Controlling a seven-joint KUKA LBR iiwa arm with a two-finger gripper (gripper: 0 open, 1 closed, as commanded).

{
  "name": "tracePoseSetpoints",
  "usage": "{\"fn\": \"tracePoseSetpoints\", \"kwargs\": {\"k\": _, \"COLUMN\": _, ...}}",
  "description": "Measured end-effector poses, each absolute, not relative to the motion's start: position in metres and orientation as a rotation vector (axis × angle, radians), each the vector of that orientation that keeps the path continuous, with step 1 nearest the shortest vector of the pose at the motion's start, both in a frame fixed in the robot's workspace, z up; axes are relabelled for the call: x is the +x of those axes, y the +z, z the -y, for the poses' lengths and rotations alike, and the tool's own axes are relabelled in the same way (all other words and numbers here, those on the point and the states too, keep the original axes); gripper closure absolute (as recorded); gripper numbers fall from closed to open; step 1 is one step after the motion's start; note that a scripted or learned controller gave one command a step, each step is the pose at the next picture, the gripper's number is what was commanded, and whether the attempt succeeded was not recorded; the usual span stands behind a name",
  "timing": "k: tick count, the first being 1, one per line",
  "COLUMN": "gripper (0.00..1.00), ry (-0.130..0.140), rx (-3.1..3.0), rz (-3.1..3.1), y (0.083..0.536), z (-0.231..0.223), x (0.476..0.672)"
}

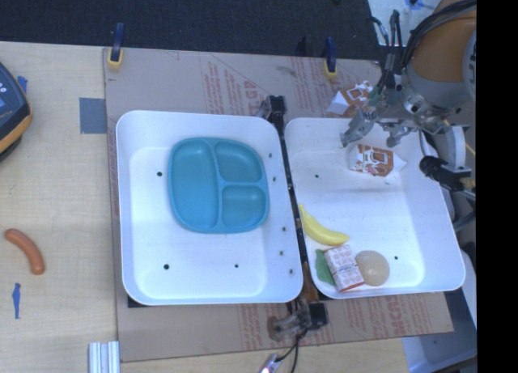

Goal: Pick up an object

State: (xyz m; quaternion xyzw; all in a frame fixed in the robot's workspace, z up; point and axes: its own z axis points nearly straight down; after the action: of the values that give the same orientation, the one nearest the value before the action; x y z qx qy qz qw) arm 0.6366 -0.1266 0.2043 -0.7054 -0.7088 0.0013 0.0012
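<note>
Camera view gives me the gripper (pixel 374 130) over the right bin's (pixel 421 226) far end, fingers spread apart, gripping nothing. A small orange-and-white packet (pixel 375 160) lies just below it; banana (pixel 322 230), carton (pixel 344 267) and a pale round piece (pixel 372 267) sit near the front.

The arm (pixel 441 48) comes in at the upper right, its orange band standing above and to the right of the wrist, and the grey wrist body slopes down and leftward from there to the gripper (pixel 374 130). The gripper hangs low with its two fingers parted: one finger (pixel 354 133) reaches out toward the left and the other (pixel 395 135) sits to its right, both tips pointing downward. Nothing can be made out between the fingers, and thin cables run up along the wrist just above them.
</note>
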Motion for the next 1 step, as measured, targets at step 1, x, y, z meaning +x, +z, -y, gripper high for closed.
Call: {"fn": "tracePoseSetpoints", "kwargs": {"k": 1, "gripper": 0.0, "ry": 0.006, "rx": -2.218, "rz": 2.223, "y": 0.1413, "z": 0.2052, "x": 0.653}}
